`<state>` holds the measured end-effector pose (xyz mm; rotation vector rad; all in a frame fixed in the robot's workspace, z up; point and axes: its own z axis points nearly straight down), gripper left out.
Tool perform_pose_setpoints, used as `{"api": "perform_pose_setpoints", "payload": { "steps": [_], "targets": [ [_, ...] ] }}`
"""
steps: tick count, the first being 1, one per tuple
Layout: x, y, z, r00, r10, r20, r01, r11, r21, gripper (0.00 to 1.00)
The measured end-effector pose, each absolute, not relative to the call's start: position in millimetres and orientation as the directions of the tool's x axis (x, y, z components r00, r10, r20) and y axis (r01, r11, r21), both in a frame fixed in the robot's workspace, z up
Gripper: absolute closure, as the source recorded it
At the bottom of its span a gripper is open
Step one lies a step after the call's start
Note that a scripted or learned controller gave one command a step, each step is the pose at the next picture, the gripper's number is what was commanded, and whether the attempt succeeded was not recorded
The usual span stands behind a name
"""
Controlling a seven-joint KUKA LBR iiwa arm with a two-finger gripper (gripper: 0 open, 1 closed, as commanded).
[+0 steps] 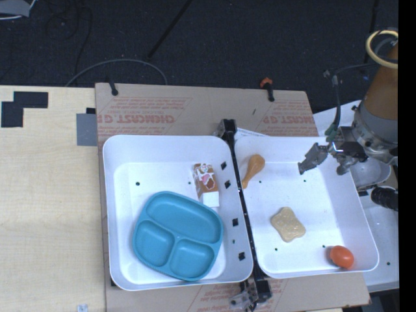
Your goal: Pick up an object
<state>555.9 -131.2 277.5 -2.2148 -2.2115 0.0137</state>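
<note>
The right bin (312, 268) holds a tan drumstick-shaped toy (252, 169) near its left wall, a beige lumpy piece (288, 224) in the middle and an orange-red ball (342, 257) in the front right corner. My gripper (325, 163) hangs over the bin's back right part, open, with nothing between its fingers. It is well right of the drumstick and up-right of the beige piece.
In the left bin (120, 194) lie a blue divided plate (177, 234) and a small brown and red packet (206, 179) close to the divider. Cardboard lies under both bins. The arm body with its orange band (383, 77) stands at the right.
</note>
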Motion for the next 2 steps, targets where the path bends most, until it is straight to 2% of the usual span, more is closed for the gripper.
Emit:
{"api": "perform_pose_setpoints", "payload": {
  "steps": [1, 2],
  "targets": [
    [557.6, -131, 284, 0.0, 1.0, 0.001, 1.0, 0.0, -0.003, 0.0],
    [546.6, -132, 230, 0.0, 1.0, 0.002, 1.0, 0.0, -0.008, 0.0]
  ]
}}
